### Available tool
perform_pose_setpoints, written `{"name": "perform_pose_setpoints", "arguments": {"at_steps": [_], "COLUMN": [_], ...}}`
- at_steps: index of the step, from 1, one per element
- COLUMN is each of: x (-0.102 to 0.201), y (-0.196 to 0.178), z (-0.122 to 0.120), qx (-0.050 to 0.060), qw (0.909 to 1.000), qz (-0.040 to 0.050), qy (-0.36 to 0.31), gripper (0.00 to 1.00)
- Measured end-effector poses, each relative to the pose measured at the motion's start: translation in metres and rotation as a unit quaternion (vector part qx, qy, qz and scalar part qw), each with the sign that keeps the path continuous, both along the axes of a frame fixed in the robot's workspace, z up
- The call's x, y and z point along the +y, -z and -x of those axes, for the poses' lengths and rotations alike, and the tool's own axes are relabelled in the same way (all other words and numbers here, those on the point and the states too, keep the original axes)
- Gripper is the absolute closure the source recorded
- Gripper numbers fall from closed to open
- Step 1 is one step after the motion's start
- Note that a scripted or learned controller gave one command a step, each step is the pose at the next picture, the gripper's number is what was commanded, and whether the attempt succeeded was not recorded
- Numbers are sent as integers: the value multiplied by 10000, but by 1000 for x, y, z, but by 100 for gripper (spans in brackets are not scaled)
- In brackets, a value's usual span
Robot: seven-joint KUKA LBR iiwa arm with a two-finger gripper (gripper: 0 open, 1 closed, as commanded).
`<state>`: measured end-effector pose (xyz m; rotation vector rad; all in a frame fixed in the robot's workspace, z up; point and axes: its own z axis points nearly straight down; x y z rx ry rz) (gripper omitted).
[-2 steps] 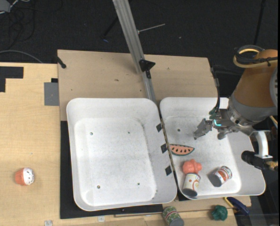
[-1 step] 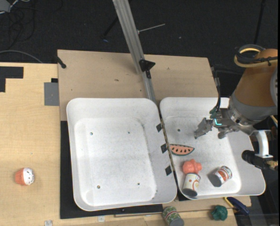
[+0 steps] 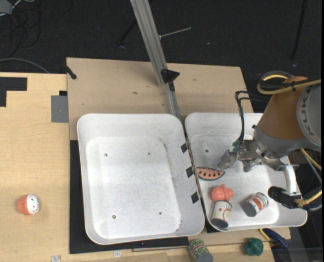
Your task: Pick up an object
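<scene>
The arm (image 3: 290, 119) reaches in from 3 o'clock and hangs over the right bin (image 3: 205, 130). Its hand (image 3: 230, 158) sits low above the bin floor, near the bin's middle. Whether the hand is open or closed cannot be told; the angle hides it. Nothing is seen held in it.

Candidate objects lie in the right bin. A flat red-and-dark slice (image 3: 210, 173) rests just beside the hand, at about 7 o'clock from it, close to the divider between the bins. A small red toy (image 3: 222, 192) sits at 6 o'clock from the hand, touching a can (image 3: 221, 212) on its side below it. A second can (image 3: 256, 203) lies at about 5 o'clock, apart from the others. The left bin (image 3: 91, 130) lies at 9 o'clock.

On the surface (image 3: 20, 146), an orange-and-white ball (image 3: 28, 204) lies well apart at far 9 o'clock. A green thing (image 3: 253, 246) and a third can (image 3: 198, 250) lie outside the bins at 6 o'clock.

Judgement: the step in hand is the approach, before any grasp. The slice is nearest. The next move calls for a short shift toward 7 o'clock and a descent to the floor. The slice looks thin and may slip out.
</scene>
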<state>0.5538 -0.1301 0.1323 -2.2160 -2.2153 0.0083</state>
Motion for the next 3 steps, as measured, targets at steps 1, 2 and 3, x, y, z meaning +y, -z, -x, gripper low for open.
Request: {"name": "perform_pose_setpoints", "arguments": {"at_steps": [1, 2, 3], "x": [0, -1, -2], "y": [40, 30, -33], "z": [-1, -1, -1], "qx": [-50, -50, -64], "qw": [10000, 10000, 10000], "qz": [12, 9, 13], "qy": [1, 28, -4], "gripper": [0, 100, 100]}}
